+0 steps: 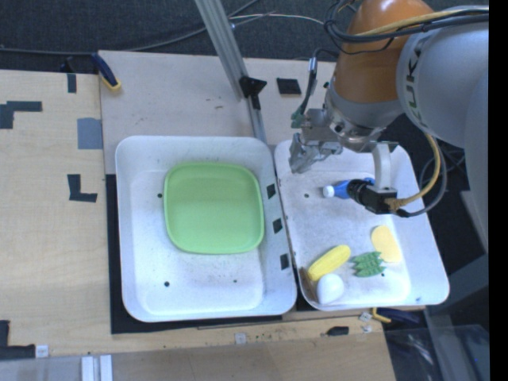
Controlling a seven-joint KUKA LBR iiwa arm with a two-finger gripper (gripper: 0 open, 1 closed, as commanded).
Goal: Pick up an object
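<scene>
Camera view, fixed above the tabletop [175, 94]. Entry for one moment of a pick-up attempt.

Bins: two, white and shallow, side by side. The left bin [135, 213] holds one green plate [213, 207], lying flat near its middle. The right bin [421, 284] holds the loose things that can be picked up.

Contents of right bin, counted: one blue-and-white bottle [340, 189], lying on its side near the far end; one yellow corn cob [329, 260]; one white egg [330, 288], touching the cob's near end; one green leafy piece [367, 263], just beside the cob; one pale yellow piece [386, 243], just beside the leafy piece. Five in all, four of them clustered toward the near end.

Arm: one, grey with an orange band, reaching in from the right. Its gripper [304, 157] hangs over the far left corner of the right bin, near the bottle but apart from it. Whether the fingers stand wide or narrow cannot be told; nothing shows between them.

Judgement: the bottle seems the likeliest target, being nearest.
</scene>
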